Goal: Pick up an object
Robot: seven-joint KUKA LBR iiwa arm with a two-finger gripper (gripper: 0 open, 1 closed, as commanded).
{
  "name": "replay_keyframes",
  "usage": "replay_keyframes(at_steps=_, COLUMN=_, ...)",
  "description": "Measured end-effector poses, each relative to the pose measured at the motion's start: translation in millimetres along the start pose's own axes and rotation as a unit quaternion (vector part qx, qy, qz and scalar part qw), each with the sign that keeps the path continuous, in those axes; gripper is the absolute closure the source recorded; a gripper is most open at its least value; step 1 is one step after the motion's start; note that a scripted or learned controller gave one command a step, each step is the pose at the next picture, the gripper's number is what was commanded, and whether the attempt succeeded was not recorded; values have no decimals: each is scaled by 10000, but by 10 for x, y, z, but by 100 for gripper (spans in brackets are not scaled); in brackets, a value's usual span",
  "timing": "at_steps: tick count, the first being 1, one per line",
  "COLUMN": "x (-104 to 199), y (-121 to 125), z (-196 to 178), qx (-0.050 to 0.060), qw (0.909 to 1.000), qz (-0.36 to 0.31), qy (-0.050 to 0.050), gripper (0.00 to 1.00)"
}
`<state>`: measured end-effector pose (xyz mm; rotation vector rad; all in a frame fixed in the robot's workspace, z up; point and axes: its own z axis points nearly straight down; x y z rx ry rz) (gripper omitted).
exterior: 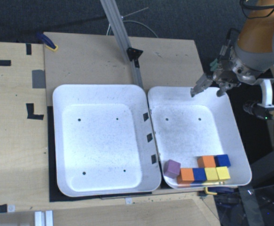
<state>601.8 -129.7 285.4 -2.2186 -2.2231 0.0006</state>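
Gripper [207, 89] open, nothing held, over right bin [235, 126] far rim.
Blocks [205, 168] crowd the near edge; wide bare floor between; left bin [61, 140] beside.

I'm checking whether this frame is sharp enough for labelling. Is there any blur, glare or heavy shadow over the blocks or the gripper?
Camera view: the blocks in the right bin are evenly lit with crisp edges and no glare. The gripper looks slightly soft, with its fingers dark against the bin's rim. The bench is evenly lit, and the surroundings are dim.
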Motion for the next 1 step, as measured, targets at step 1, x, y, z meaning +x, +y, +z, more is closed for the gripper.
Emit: replay_keyframes(at_steps=1, x=-4, y=236, z=570, qx=24, qw=10000, qz=-1, qy=-5, gripper=0)
